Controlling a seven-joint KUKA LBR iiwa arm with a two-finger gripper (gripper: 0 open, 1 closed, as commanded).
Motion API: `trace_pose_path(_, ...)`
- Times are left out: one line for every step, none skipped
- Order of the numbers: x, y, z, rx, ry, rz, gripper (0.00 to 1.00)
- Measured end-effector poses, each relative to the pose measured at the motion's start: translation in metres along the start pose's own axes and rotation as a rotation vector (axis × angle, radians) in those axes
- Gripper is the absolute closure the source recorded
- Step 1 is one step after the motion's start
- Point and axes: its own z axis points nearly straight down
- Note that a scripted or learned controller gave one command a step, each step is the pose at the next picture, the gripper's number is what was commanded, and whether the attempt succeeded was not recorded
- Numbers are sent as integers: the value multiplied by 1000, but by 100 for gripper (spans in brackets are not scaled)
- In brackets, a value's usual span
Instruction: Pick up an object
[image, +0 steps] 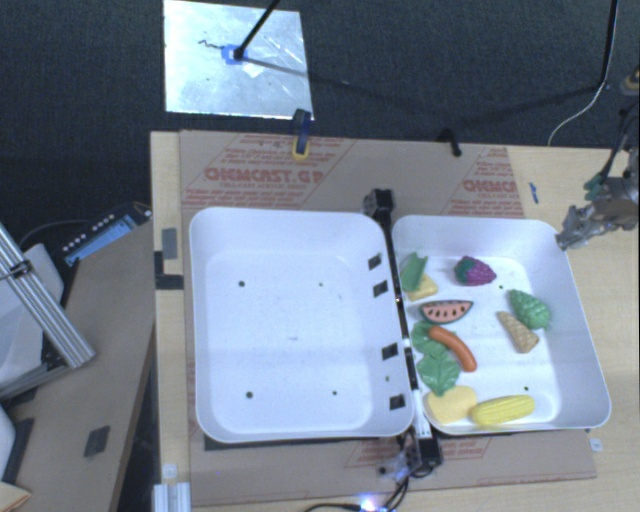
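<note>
Nearest to us, along the front edge of the right bin (585, 350), we see a corn cob (503, 408) lying beside a pale yellow piece (450, 404). Just behind them a leafy green piece (437, 366) touches an orange sausage (453, 346), with a watermelon slice (446, 311) above that. To the right of these sit a tan cone-shaped piece (519, 332) and a green broccoli-like piece (528, 307), touching each other. Farther back we find a bunch of purple grapes (475, 270) and, by the divider, a green and yellow piece (415, 276). The left bin (290, 330) sits alongside on the bench (130, 330), the two bins touching at their inner rims.

Beyond the right bin's far right corner we see the jaws (578, 232) at the end of the arm, outside the rim and above the bench. We cannot tell whether they are apart or together. All the toy foods lie inside the bin, to the left of the jaws and nearer to us, well apart from them; the grapes and the broccoli-like piece are the closest.
</note>
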Motion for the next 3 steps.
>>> trace_pose_path(9, 78, 65, 3, 1, -1, 100)
trace_pose_path(69, 79, -85, -14, 0, -4, 100)
trace_pose_path(-7, 75, -52, 5, -2, 11, 100)
